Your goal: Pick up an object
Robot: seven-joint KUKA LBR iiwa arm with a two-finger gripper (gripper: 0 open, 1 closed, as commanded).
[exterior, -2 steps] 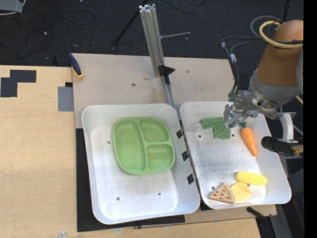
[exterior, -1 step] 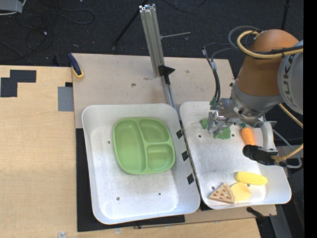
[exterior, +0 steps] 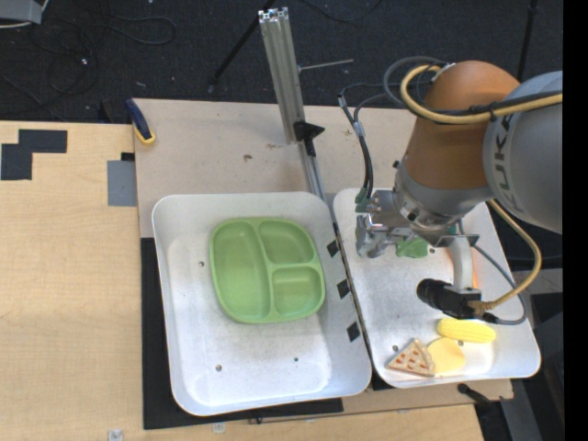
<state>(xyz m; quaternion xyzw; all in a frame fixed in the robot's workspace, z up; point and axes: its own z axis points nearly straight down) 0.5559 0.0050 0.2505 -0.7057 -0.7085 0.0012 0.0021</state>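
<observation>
The wooden bench (exterior: 64, 274) takes up most of the shot. The grey and orange arm (exterior: 459, 127) comes in from the right and hangs over the right bin (exterior: 386, 310). The left bin (exterior: 184, 356) just has a green divided plate (exterior: 268, 270) sitting a bit above its middle, well away from everything else. An aluminium post (exterior: 285, 81) stands behind the two bins, right about where they meet.

The gripper (exterior: 375, 237) is low over the top left of the right bin, and honestly I can't tell whether it's clenched or released from this angle. The wrist blocks a lot of that corner. A small green piece (exterior: 415, 247) pokes out just beside the gripper, partly hidden, and I can't tell if they're touching.

The pickable stuff is all in the right bin. There's an orange stick (exterior: 458, 263) by the right wall. In the front corner there's a yellow corn cob (exterior: 467, 331), a pale yellow slice (exterior: 448, 357) just below it, and a waffle-looking wedge (exterior: 411, 360) touching that slice.
</observation>
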